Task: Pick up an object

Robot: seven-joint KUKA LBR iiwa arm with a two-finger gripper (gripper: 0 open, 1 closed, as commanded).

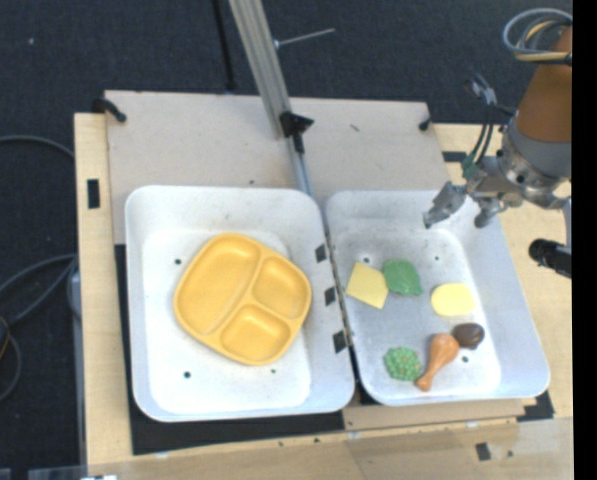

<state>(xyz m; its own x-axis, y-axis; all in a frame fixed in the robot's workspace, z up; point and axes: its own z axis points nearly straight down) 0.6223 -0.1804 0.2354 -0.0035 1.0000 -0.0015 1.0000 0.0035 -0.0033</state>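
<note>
Nearest in the right bin point(518, 313), the toy drumstick point(437, 357) beside green broccoli point(403, 363) looks light, stiff and slick, best pinched across its thin shank, while the end effector point(462, 208) hovers with fingers spread, unladen, over that bin's far edge.

- Left bin point(158, 218): divided tray point(242, 298) in it.
- Right bin point(508, 358), beside left bin: food pieces point(418, 313) in it.
- Gripper point(462, 208) over right bin's far edge.
</note>
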